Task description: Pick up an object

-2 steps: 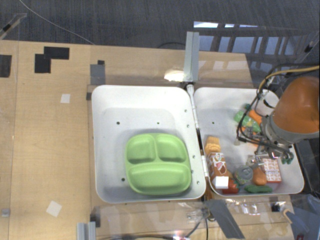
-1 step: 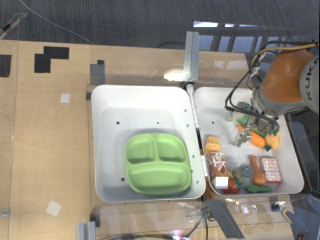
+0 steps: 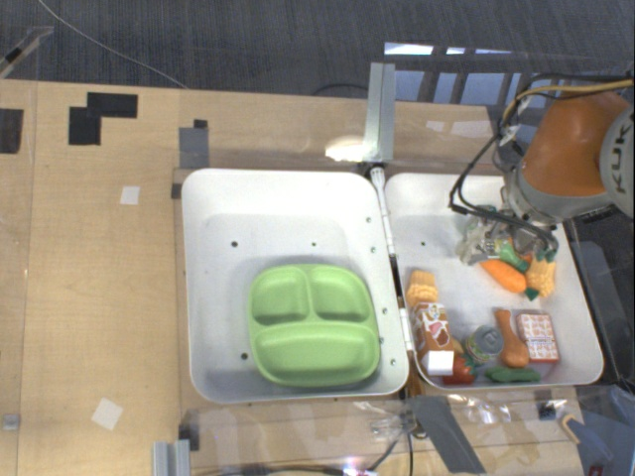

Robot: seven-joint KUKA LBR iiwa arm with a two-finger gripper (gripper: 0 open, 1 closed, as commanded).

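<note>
L bin (image 3: 213, 216): green tray (image 3: 314, 323). R bin (image 3: 427, 206): toy food; claw (image 3: 493, 243) grip unclear.

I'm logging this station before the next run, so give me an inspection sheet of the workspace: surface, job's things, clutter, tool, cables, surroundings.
Surface: wooden bench bearing two shallow white bins side by side, left bin and right bin.
Job's things: toy foods in the right bin, among them a carrot, a corn cob, a pink box and a small can.
Clutter: green divided plate in the left bin; black marks and pale tags on the bench.
Tool: tool low over the right bin, just above the carrot; finger state cannot be told.
Cables: black cables looping at the wrist; thin wire on the floor.
Surroundings: dark carpet beyond the bench.
</note>
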